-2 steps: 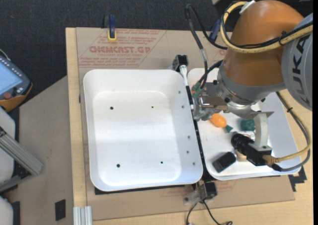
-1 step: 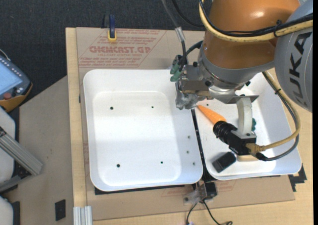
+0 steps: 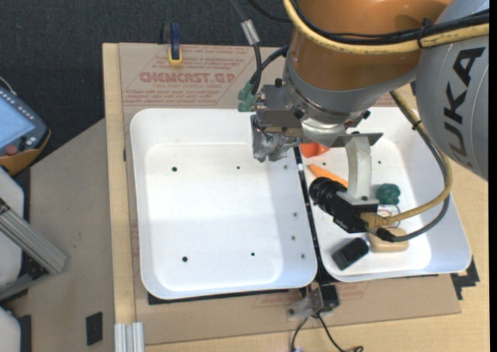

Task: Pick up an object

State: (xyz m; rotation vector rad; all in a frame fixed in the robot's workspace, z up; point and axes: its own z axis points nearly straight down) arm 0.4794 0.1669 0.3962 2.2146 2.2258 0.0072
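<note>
My gripper (image 3: 269, 148) hangs over the right edge of the left bin (image 3: 155, 187), near its far corner, with nothing visibly in it. The right bin (image 3: 435, 249) holds the objects. An orange piece (image 3: 314, 150) lies just right of the gripper, partly under the wrist, and a second orange bit (image 3: 331, 176) lies a little nearer. A teal object (image 3: 387, 192) sits mid-bin. A tan ring-shaped thing (image 3: 388, 243) and a small black block (image 3: 349, 252) lie near the front edge. The arm hides much of the right bin's far half.
Both bins rest on a brown board (image 3: 194, 71) with red lettering. A blue-and-yellow clamp (image 3: 175, 43) stands at the board's far edge. The divider between the bins (image 3: 307, 218) runs directly below the gripper. A blue-screened device (image 3: 15, 121) sits off the bench at left.
</note>
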